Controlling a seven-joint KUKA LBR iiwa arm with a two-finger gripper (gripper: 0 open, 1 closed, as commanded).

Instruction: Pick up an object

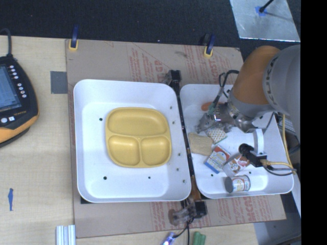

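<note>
Two bins sit side by side on the surface [41, 182], and all the action is in the right bin [268, 189], where the small things lie jumbled together. The left bin [84, 152] carries just a yellow divided tray [138, 137], lying flat in the middle, broad and shallow, which I judge a poor fit for a two-finger grab. So my tool [213, 120] is down over the upper left part of the right bin, the arm leaning in from the right to reach the pile. Open or closed? I cannot tell from this angle; the wrist hides it, and I see nothing held. Just below the tool lies a speckled white piece [218, 135], touching or nearly so, and that looks like my target. Beside it, toward the bin's left wall, rests a tan block [200, 143]. Further down come a blue-and-white packet [216, 159] and, near the bottom edge, a small can [237, 184] on its side, well apart from the tool. A small orange bit [206, 106] shows just above the tool.
</note>
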